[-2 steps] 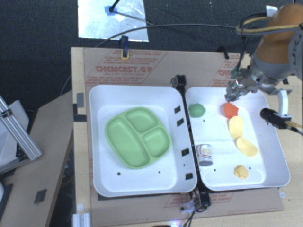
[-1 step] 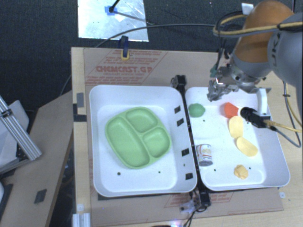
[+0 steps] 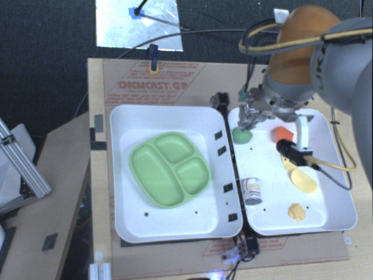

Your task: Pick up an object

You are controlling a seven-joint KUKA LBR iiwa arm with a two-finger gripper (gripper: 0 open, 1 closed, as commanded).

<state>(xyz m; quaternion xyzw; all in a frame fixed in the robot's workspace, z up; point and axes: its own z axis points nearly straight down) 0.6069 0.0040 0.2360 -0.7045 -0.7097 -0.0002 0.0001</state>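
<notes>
Gripper sits just above the green ball; grip state unreadable. You'd expect it light and rollable: pinch across its middle.

The table has a pale brown top. On it lies a flat brown board with red printing. Two shallow white bins stand directly on this board, side by side and touching along their inner edges: the left bin and the right bin. A blue clamp sits at the far edge of the board.
</notes>
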